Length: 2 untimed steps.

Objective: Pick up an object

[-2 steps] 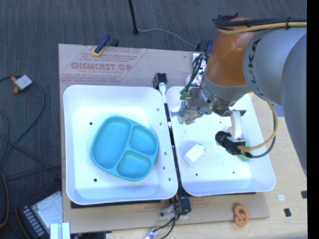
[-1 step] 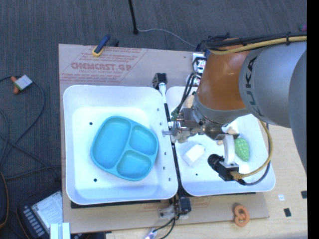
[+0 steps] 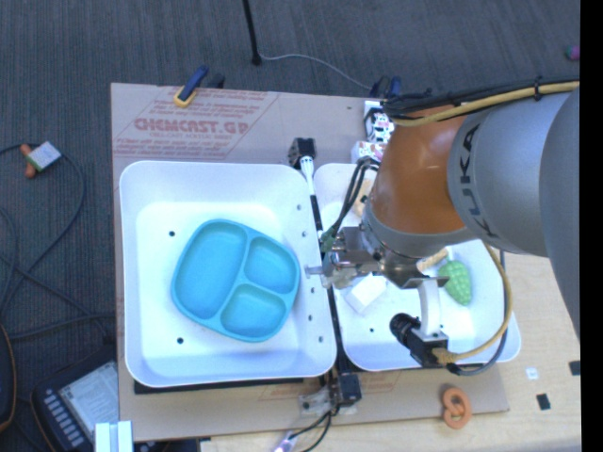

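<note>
Where the two white bins meet at the middle of the bench, their rims run side by side with a black divider strip [image 3: 322, 243] between them, and most of the free room lies in the left bin [image 3: 151, 186]. Its white floor is bare all around a blue divided plate [image 3: 236, 279] that lies flat near the middle, three compartments up, apart from every wall.

Reaching in from the right, the grey arm [image 3: 513, 172] with its orange band [image 3: 419, 172] hangs over the right bin [image 3: 485, 347] and covers much of it. The gripper [image 3: 350, 264] sits low at the bin's left side, close to the shared rim; whether it is spread or closed cannot be told, since the wrist hides it.

Within the right bin, a white block [image 3: 366, 295] lies just below the gripper, touching or nearly touching it. A green knobbly object [image 3: 458, 281] rests farther right, near the far wall.
</note>
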Each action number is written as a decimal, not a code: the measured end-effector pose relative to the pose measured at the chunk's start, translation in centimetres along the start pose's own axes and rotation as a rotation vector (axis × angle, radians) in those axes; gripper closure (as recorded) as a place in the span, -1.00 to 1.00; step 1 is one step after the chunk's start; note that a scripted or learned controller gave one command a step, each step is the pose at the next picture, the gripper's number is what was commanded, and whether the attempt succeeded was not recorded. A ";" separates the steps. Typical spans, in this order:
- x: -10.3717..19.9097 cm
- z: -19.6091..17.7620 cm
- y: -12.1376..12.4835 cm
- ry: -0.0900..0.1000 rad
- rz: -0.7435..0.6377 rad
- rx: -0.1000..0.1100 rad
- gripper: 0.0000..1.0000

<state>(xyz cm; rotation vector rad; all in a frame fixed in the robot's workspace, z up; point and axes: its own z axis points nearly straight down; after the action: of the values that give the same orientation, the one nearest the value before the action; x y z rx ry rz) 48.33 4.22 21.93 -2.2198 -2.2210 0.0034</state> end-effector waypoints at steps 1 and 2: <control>5.5 3.6 0.0 0.000 0.000 0.001 1.00; 0.0 3.5 0.0 -0.001 0.002 -0.001 1.00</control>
<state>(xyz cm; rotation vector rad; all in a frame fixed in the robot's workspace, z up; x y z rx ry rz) 48.35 4.26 18.41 -2.2227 -2.2196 0.0035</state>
